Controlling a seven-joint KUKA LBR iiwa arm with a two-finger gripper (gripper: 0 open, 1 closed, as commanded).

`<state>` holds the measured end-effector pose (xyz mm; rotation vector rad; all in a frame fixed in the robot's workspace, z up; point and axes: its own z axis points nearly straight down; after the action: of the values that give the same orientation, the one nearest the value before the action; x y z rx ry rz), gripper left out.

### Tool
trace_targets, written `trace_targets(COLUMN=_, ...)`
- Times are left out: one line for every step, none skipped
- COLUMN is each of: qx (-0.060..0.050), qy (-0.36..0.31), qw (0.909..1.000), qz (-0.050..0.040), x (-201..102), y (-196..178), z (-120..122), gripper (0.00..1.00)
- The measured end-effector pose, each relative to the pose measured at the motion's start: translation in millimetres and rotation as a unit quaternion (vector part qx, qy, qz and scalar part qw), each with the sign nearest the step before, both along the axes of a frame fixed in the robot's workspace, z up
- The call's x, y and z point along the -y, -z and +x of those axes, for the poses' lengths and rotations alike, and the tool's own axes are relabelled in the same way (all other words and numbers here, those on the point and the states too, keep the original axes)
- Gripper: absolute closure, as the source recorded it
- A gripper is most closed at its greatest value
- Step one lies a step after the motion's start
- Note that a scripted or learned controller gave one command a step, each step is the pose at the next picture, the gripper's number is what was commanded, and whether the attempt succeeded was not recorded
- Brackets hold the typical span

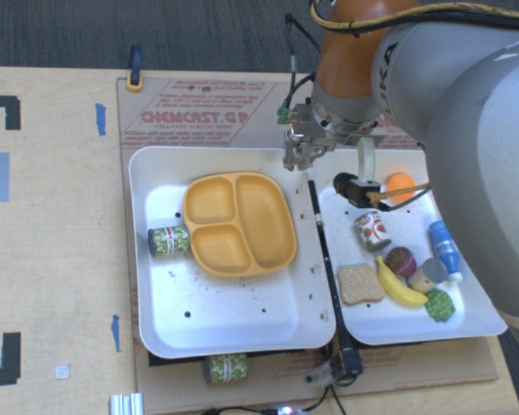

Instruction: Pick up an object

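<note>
You see two bins side by side on the worktop [52,232]. In the left bin [156,318] a divided plate [240,223] lies toward the top, a can [169,241] touching its left edge. In the right bin [480,318], lower right of the frame, a bread slice [360,284] lies left of a banana [399,287]. Another can [226,368] lies below the left bin.

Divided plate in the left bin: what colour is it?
Yellow-orange, plain; the divided plate shows clearly in the camera view.

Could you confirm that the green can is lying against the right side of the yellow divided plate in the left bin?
Not quite: the camera view shows the green can lying against the left side of the yellow divided plate, not its right. It is indeed in the left bin.
</note>
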<state>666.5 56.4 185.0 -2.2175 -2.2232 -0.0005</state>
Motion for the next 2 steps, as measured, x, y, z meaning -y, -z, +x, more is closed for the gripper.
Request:
trace_targets(qx=-0.001, qy=0.0, qw=1.0, qz=0.0, x=-69, y=19, z=-9, gripper=1.0)
trace_targets(qx=-0.001, qy=0.0, qw=1.0, qz=0.0003, x=-163, y=20, z=-62, gripper=1.0)
